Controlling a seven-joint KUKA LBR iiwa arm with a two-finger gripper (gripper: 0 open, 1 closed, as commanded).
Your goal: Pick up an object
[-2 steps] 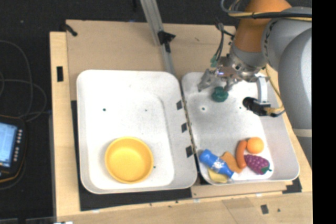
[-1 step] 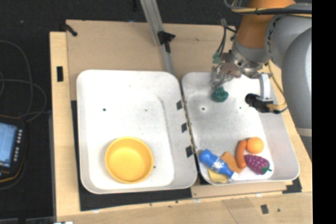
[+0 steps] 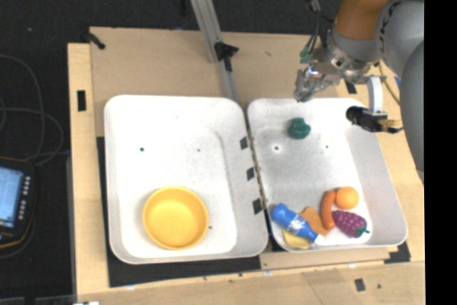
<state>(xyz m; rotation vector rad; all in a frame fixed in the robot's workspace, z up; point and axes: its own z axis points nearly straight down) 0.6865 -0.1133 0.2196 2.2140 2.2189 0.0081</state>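
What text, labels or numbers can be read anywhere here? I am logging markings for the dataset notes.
None can be read.
Handheld screen device at the left edge: its display glows, but whatever is on it is too small and blurred to read.
Blue bottle in the right bin: pale patches on it, no legible label.
Yellow bowl and claw: no markings visible.

Gripper (image 3: 308,91) hangs over the right bin's (image 3: 371,175) far rim, green object (image 3: 299,128) just below it. Toy food clusters at the near corner; yellow bowl (image 3: 176,217) sits in the left bin (image 3: 171,132).
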